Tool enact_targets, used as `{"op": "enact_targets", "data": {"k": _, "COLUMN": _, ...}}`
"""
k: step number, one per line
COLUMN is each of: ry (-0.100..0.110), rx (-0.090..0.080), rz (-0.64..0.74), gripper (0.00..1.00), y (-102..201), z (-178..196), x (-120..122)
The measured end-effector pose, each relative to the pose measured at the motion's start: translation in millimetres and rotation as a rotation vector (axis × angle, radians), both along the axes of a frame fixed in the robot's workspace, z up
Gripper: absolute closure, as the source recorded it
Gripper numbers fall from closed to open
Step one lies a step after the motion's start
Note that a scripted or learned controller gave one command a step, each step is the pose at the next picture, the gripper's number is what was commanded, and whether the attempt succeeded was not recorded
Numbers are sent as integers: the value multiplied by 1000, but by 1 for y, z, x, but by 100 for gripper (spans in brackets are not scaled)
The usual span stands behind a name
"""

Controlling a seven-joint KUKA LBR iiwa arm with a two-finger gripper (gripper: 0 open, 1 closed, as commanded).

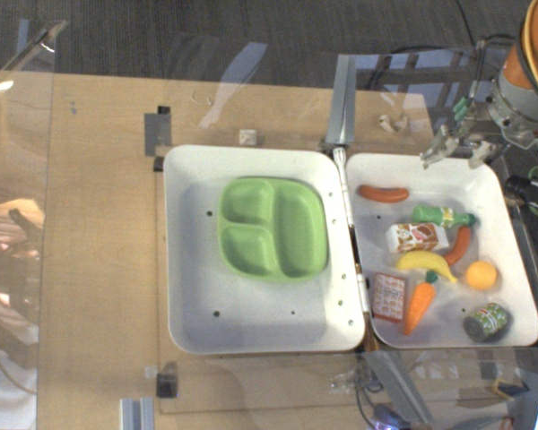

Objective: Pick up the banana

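The gripper (457, 147) hovers at the right bin's (518, 267) far rim, fingers spread, nothing between them. The banana (425, 263) sits well below it, wedged between the carton (419, 237) and carrot (419, 305), so I'd come straight down across its middle.

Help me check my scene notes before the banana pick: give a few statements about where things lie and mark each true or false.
1. The banana lies in the right bin. True.
2. The green plate sits in the right bin. False: it is in the left bin.
3. The gripper holds the banana. False: it hangs over the right bin's far edge, apart from the banana.
4. The carrot lies just in front of the banana. True.
5. The orange lies left of the banana. False: it lies to its right.
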State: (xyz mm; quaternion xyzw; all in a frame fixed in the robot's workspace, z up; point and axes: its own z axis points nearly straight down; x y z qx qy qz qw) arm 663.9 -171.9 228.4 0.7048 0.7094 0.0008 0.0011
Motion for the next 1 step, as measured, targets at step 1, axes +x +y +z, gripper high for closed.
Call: {"op": "enact_targets", "data": {"k": 1, "ry": -2, "rx": -1, "rz": 169, "gripper": 0, "y": 0, "z": -78, "x": -79}}
